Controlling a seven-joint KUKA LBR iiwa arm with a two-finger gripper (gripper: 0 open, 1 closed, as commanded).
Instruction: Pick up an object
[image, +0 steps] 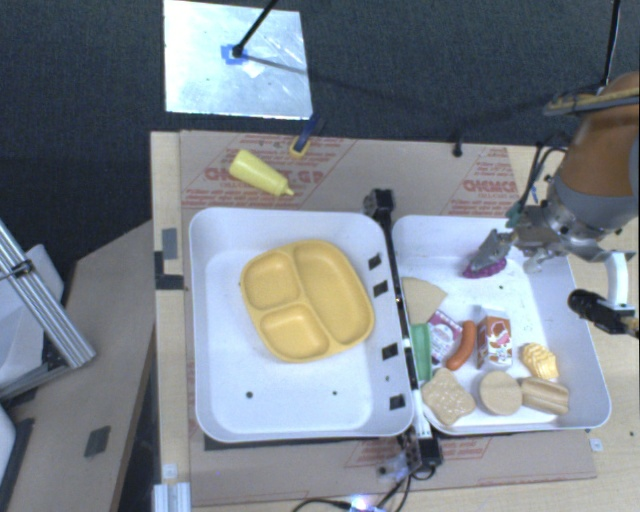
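End effector (497, 250) hovered low in the right bin (600, 385), grip state indiscernible, beside a purple object (484, 266), presumably its target.

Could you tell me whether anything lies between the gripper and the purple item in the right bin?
Nothing visible does. The gripper sits right beside the purple item near the back of the right bin; the other food lies nearer the front.

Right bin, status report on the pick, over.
Tool low over purple item in right bin. Grasp unconfirmed. Other food pieces clustered nearer, apart from it.
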